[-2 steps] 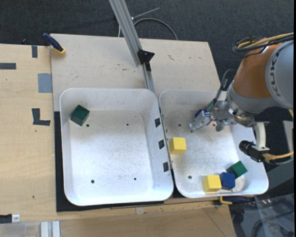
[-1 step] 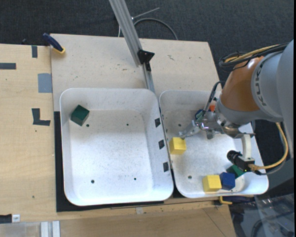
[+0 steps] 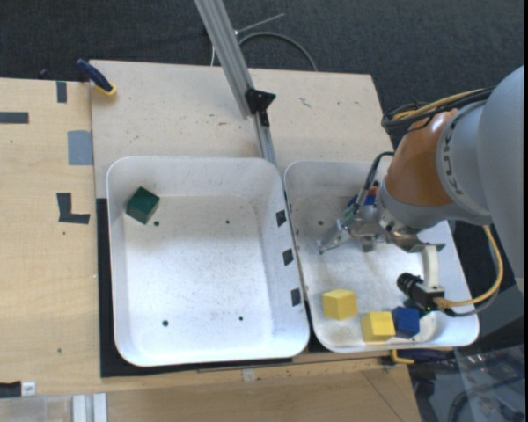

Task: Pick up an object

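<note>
pincer (image 3: 348,236) low in right bin (image 3: 304,236), finger state unclear; yellow cubes (image 3: 339,304) lower right, green cube (image 3: 143,205) left bin.

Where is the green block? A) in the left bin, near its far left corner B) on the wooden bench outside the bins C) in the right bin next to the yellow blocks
A: the green block sits alone in the left bin, near its far left corner.
</note>
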`<state>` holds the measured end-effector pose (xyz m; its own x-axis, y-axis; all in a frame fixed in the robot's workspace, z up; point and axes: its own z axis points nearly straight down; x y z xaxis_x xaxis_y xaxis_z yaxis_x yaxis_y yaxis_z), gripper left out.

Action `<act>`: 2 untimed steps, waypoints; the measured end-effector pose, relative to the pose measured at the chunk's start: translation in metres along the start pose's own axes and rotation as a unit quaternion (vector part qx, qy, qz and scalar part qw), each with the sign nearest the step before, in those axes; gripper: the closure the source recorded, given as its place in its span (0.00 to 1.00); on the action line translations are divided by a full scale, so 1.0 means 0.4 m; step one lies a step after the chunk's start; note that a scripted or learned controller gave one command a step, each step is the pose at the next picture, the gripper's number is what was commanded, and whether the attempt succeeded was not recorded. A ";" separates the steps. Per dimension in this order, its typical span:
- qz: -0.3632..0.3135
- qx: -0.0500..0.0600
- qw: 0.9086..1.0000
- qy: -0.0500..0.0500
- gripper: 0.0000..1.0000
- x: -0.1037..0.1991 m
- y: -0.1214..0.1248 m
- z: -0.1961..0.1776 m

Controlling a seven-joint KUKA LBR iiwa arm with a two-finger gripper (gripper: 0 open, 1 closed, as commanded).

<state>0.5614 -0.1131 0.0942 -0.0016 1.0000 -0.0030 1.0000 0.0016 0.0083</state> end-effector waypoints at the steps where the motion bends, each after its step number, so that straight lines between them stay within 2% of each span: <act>1: 0.000 0.005 1.000 0.002 1.00 0.004 -0.008 -0.018; 2: 0.000 0.002 1.000 0.001 1.00 0.008 -0.015 -0.173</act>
<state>0.5547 -0.1098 0.1633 -0.0011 1.0000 -0.0006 1.0000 0.0011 0.0043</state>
